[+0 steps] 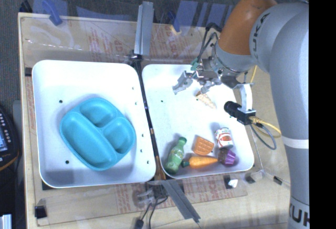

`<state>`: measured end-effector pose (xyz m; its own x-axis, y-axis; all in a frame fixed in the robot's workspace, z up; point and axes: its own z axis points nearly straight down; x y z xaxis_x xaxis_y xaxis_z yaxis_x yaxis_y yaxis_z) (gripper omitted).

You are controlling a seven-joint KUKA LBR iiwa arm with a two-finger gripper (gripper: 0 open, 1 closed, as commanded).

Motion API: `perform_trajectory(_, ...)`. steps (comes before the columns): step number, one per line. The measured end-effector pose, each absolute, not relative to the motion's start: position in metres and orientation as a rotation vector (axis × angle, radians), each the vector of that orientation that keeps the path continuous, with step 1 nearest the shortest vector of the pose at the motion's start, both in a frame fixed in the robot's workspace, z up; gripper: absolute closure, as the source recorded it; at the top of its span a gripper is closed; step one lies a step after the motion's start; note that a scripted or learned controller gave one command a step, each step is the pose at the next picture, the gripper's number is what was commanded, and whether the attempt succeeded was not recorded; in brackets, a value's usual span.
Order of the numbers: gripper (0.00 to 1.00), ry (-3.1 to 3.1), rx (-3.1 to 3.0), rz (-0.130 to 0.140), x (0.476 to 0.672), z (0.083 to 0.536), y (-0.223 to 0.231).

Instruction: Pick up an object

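My gripper (195, 84) hangs over the upper part of the right bin (163, 112), fingers spread open with nothing between them. Just below and right of it lies a small cream-coloured piece (206, 99) on the bin floor. Along the bin's near edge sit a green bottle (176, 154), an orange waffle-like piece (202, 145), a carrot (202, 162), a small red-and-white can (224, 137) and a purple toy (228, 157).
The left bin (47, 81) holds a blue divided plate (98, 132). A metal bar (142, 28) stands upright behind the seam between the bins. The grey arm (283, 65) with its orange band covers the right side.
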<state>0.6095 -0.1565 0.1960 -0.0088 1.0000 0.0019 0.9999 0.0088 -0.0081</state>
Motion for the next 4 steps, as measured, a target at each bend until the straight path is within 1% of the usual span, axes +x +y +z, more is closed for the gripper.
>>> perform_trajectory(1,0.0,-2.223,-2.209,0.008,0.538,0.149,-0.12)
perform_trajectory(2,0.0,-2.23,-2.226,0.001,0.479,0.1,-0.118)
perform_trajectory(3,1.0,-2.236,-2.214,-0.002,0.48,0.108,-0.115)
perform_trajectory(4,1.0,-2.23,-2.207,0.004,0.549,0.208,-0.047)
